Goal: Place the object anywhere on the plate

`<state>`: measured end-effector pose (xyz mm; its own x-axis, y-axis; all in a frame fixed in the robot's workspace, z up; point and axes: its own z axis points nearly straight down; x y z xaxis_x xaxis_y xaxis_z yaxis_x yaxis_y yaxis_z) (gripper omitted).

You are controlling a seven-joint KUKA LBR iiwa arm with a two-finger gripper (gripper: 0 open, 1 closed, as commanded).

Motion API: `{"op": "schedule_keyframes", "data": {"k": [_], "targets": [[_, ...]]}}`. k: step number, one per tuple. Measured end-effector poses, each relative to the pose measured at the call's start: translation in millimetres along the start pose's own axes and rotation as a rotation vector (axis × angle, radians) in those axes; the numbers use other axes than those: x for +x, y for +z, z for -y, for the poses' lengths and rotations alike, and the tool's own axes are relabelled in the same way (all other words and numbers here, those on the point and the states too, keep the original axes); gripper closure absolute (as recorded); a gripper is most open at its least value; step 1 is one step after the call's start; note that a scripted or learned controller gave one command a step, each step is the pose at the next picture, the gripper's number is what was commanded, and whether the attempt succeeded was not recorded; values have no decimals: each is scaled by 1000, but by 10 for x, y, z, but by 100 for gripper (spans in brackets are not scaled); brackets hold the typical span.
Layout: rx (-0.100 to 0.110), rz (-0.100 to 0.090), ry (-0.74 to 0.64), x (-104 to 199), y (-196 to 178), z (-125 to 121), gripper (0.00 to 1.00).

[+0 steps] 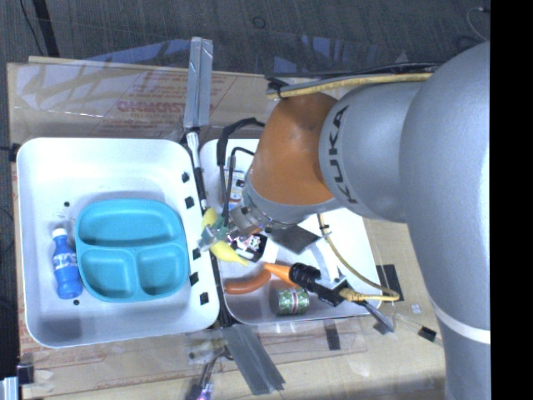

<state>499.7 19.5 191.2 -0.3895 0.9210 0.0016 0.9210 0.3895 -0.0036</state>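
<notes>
A blue plate (131,249) with three sections lies in the left bin (37,182). My gripper (239,237) is low over the left edge of the right bin (250,311), just right of the wall between the bins. A yellow object (223,252), perhaps a banana, lies right at the gripper; the arm hides part of it. Whether the gripper has hold of it is not visible. The grey and orange arm covers most of the right bin.
A small blue bottle (65,264) lies left of the plate in the left bin. An orange-red sausage-like piece (247,285), an orange carrot shape (277,270) and a green can (292,302) sit at the right bin's front.
</notes>
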Motion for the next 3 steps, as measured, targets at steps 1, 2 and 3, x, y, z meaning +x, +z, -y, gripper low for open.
{"op": "schedule_keyframes", "data": {"k": [1,2,3], "targets": [[0,0,1,-5,-1,1,0],[1,0,-98,716,5,-46,0],[-3,2,-89,1392,959,-339,0]]}}
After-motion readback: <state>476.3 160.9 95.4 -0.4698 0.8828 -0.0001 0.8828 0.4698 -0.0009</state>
